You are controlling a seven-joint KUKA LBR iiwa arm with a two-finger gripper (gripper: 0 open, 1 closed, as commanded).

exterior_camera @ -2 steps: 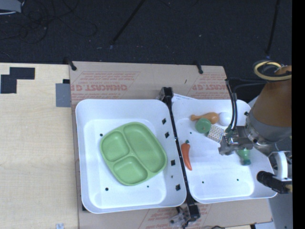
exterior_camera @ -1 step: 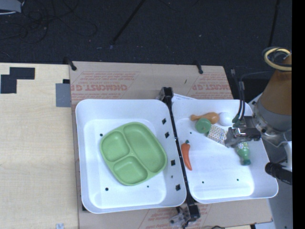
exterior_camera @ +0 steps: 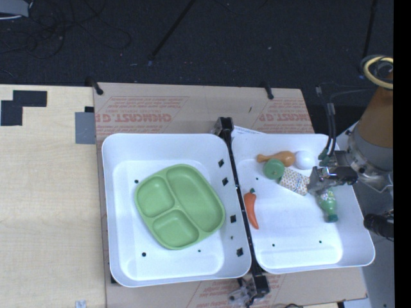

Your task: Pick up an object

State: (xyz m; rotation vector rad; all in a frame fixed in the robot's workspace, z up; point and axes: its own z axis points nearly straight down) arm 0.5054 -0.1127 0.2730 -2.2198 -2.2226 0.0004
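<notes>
Positioning the gripper low over the right bin, among a cluster of small objects.

I read the gripper at the bin's right side, just beside a patterned packet and directly above a green bottle; I cannot tell how it is set, and nothing shows held in it. Candidate objects lie close together: the bottle, the packet, a green disc, an orange drumstick-shaped toy and a white ball. An orange carrot lies apart near the divider. The left bin holds a green divided plate. Risk, in my judgement: crowding may let the descent nudge the packet or roll the bottle, yielding a miss or a glancing pinch.
</notes>
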